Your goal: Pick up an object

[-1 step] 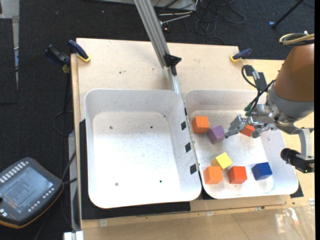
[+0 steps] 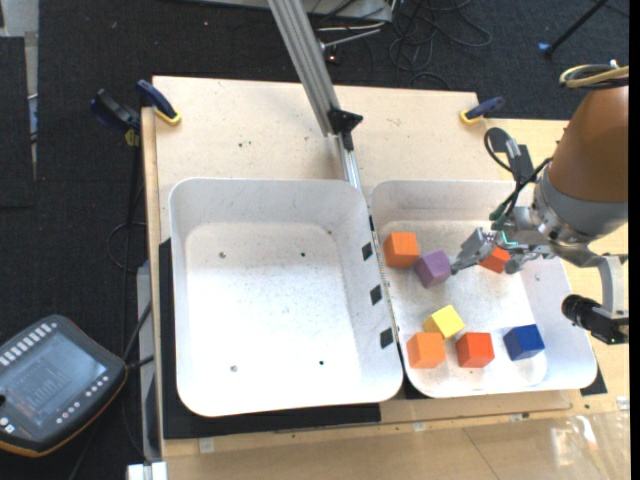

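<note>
The right bin [image 2: 560, 373] holds several small blocks. An orange block [image 2: 402, 249] and a purple block [image 2: 433, 268] lie near its left wall. Along the front lie a yellow block [image 2: 446, 321], another orange block [image 2: 426, 349], a red block [image 2: 475, 349] and a blue block [image 2: 523, 342]. My gripper [image 2: 490, 253] is low in the bin's back half, just right of the purple block. A red-orange block [image 2: 496, 261] shows right at the gripper, partly hidden by it. Whether that block is held cannot be made out.
The left bin [image 2: 265, 298] stands beside the right one, and their walls meet near the middle. A metal pole [image 2: 305, 53] slants down to the bins' back edge. Clamps sit at the bench's back corners. A teach pendant [image 2: 50, 383] lies at the lower left.
</note>
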`<state>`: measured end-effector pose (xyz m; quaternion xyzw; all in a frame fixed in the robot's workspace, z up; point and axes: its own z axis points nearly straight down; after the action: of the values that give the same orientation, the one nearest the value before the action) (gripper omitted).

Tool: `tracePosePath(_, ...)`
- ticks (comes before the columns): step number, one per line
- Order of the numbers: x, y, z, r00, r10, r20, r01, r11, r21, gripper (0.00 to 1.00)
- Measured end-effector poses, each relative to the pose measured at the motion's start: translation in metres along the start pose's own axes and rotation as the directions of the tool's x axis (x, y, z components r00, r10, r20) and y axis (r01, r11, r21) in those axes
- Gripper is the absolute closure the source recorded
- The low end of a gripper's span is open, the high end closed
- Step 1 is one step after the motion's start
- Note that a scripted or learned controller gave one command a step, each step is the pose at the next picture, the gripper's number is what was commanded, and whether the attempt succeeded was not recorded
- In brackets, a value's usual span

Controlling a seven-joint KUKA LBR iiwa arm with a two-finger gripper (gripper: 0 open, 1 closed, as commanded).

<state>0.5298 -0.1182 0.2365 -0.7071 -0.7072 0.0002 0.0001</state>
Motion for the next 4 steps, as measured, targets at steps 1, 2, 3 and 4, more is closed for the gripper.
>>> tracePosePath(1,0.009,-0.004,0.049,1.000,0.001,-0.001,-0.001,1.000,0.005,0.00)
tracePosePath(2,0.011,0.004,0.107,1.000,0.000,-0.001,0.000,1.000,0.005,0.00)
tracePosePath(3,0.011,0.004,0.143,1.000,0.001,0.000,-0.001,1.000,0.001,0.00)
tracePosePath(4,0.011,0.005,0.131,1.000,0.001,0.000,-0.001,1.000,-0.002,1.00)
